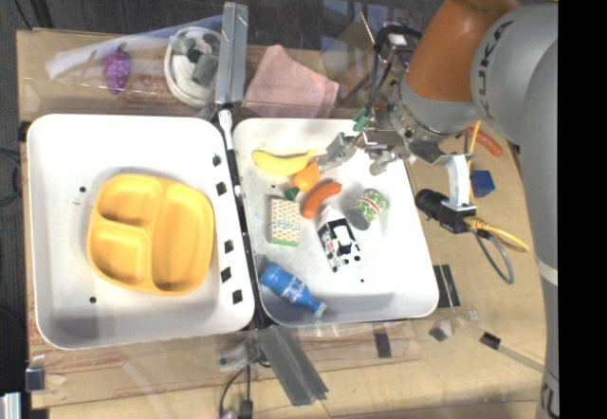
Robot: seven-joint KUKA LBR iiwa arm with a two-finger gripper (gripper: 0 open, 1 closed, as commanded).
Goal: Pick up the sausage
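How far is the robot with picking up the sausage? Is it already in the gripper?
Done: the arm has reached over the right bin, and the gripper is near the banana, above the sausage. In hand: nothing; the sausage lies on the bin floor beside the orange piece, with no finger around it. Left: lowering onto the sausage, closing on it, and lifting it.

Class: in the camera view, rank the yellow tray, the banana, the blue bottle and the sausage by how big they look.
1. yellow tray
2. banana and blue bottle, too alike to separate
3. sausage
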